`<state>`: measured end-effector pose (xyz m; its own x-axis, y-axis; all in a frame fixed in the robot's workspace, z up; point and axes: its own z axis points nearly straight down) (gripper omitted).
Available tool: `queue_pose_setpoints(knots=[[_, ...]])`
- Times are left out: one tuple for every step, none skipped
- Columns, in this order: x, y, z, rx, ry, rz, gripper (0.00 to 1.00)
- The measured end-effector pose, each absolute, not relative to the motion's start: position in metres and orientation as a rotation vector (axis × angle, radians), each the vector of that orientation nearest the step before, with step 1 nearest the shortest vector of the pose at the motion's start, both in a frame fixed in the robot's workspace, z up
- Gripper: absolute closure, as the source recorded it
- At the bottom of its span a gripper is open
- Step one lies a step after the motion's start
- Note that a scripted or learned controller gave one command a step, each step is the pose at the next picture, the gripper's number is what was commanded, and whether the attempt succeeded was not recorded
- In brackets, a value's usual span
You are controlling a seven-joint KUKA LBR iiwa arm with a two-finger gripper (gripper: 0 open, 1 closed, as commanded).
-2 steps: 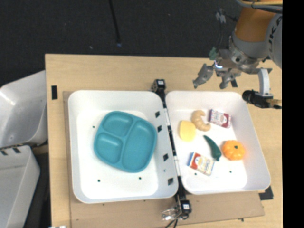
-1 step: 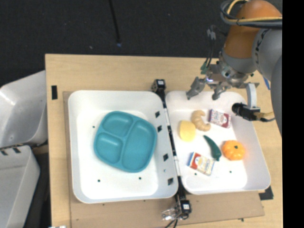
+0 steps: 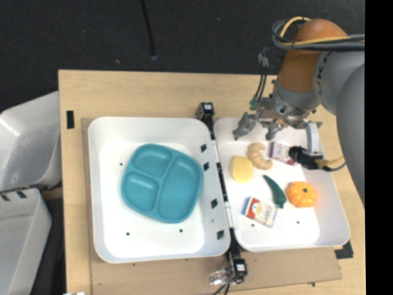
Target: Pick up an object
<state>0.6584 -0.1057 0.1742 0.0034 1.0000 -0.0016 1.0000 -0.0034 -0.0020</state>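
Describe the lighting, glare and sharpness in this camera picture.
Camera view: even, soft light; the white bins look bright, nearly washed out, with faint shadows under the teal plate. The whole frame is slightly soft; small print on the carton is unreadable. The surround is dark.

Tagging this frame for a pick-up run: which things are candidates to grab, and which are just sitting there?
Candidates, right bin:
yellow lemon
croissant
green pepper
small orange pumpkin
small carton
packet

Just there:
blue divided plate, left bin
right bin
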Motion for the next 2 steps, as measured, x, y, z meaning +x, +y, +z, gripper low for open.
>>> queue_pose_setpoints(knots=[[0.653, -0.106, 0.131, -2.225, -2.217, 0.004, 0.0], [0.654, -0.107, 0.145, -2.231, -2.218, -0.001, 1.0]])
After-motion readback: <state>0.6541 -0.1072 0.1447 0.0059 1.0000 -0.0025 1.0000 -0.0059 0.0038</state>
